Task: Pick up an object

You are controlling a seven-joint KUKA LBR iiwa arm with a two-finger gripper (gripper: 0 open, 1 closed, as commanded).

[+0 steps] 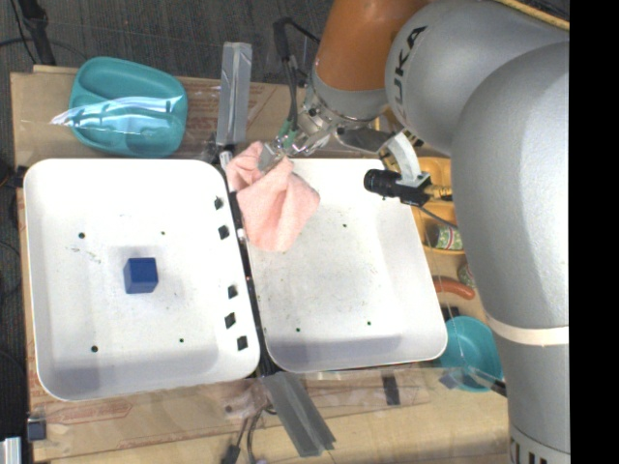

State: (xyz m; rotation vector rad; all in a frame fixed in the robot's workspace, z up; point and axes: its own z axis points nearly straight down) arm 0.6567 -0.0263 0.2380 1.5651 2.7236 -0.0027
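The pink cloth (274,201) hangs from my gripper (282,150) at the upper middle of the frame, over the top-left corner of the right bin (387,288). My fingers are pinched together on its upper end, so the cloth is held between them. Its long axis runs roughly from top to bottom of the frame, leaning a little: the bunched top is under my fingers, and the wider, folded lower part spreads down and to the right, ending in a soft point near the divider between the two bins. A small flap of it sticks out to the left, over the rim of the left bin (58,288).

I count one cloth and one blue cube (141,275), which sits alone on the floor of the left bin, well apart from the cloth. There are two white bins side by side. A teal bowl (126,104) with clear plastic over it sits in the upper left of the frame, beyond the left bin, and a second teal object (471,351) shows at the lower right, beside the right bin.

My arm (484,114) enters from the right and fills that side of the frame, the orange band (360,32) at the top centre, with the wrist angled down and left towards the bins' shared edge.
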